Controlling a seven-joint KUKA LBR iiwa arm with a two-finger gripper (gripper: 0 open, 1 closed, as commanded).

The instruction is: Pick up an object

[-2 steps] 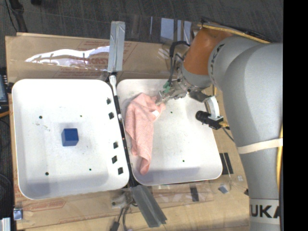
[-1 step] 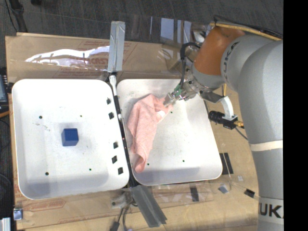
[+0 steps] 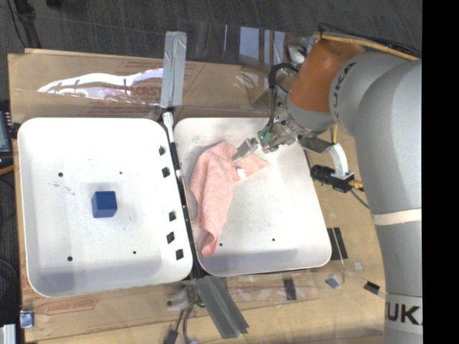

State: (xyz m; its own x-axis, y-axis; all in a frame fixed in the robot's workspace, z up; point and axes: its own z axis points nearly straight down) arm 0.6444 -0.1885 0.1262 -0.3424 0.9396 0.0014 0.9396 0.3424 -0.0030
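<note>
Dark carpet surrounds your bench (image 3: 86, 74), which is covered in brown cardboard with a strip of shiny clear tape across its far side, and two shallow white bins sit on it side by side. Look first at the gripper (image 3: 252, 149): it hangs low over the far part of the right bin (image 3: 301, 221), its fingers pointing toward the left, and the tips sit right at the upper right corner of the pink cloth (image 3: 215, 188). You can see pale metal finger ends against the fabric there, and the cloth looks bunched where they meet it, but at this slant I cannot tell whether the fingers are spread or pinched together, nor whether any fabric lies between them. The cloth itself is crumpled and stretches from that corner down along the left side of the right bin, its lower end close to the wall shared with the other bin. Behind the fingers you see the wrist with small green parts, then the orange band (image 3: 319, 74), then the thick grey arm (image 3: 380, 135) running off to the right and down the frame. A black cable plug hangs beside the arm, just past the right bin's right rim. Over in the left bin (image 3: 43, 192), a small blue cube (image 3: 105, 203) rests by itself on the floor, well apart from the gripper.
</note>
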